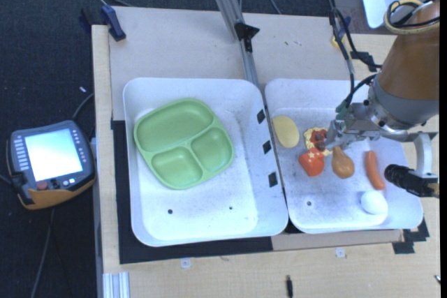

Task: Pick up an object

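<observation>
- Dark carpet lies under a wooden bench with two white bins.
- Left bin holds a green tray with three parts.
- Right bin holds toy food: a yellow lemon, a red pepper, a brown pear, an orange carrot and a white egg.
- The gripper hangs over a small red and yellow toy, just above the pepper and pear. I cannot tell how it is set.
- These toys look light, hard and smooth, so they may slip. I think the pear's thin neck is a good place to pinch.

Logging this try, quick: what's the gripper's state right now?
Gripper: cannot be told; it sits low in the right bin over the red and yellow toys.
</observation>
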`<action>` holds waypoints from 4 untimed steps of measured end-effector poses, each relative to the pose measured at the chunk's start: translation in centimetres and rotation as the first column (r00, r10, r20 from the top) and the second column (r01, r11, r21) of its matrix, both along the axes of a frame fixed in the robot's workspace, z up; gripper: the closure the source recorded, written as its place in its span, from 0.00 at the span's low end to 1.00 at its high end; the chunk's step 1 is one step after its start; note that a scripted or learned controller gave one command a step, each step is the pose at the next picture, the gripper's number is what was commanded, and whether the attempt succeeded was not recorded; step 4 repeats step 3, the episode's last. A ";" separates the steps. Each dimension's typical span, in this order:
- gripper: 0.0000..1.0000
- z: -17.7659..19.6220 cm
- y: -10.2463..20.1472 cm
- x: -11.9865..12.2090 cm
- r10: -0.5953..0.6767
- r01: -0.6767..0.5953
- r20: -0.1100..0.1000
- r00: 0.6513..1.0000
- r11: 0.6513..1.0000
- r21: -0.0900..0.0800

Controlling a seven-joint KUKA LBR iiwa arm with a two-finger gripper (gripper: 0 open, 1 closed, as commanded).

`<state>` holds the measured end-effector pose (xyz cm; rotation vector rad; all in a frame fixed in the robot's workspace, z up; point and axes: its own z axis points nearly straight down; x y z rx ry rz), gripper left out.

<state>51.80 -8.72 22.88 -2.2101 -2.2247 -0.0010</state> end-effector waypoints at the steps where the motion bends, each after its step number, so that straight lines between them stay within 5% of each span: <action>1: 1.00 -1.0 5.2 -1.2 -0.001 0.001 -0.002 1.000 1.000 0.000; 3: 1.00 0.8 15.6 -2.3 0.000 0.000 0.004 1.000 1.000 -0.002; 4: 1.00 0.8 15.6 -2.3 0.000 0.000 0.004 1.000 1.000 -0.002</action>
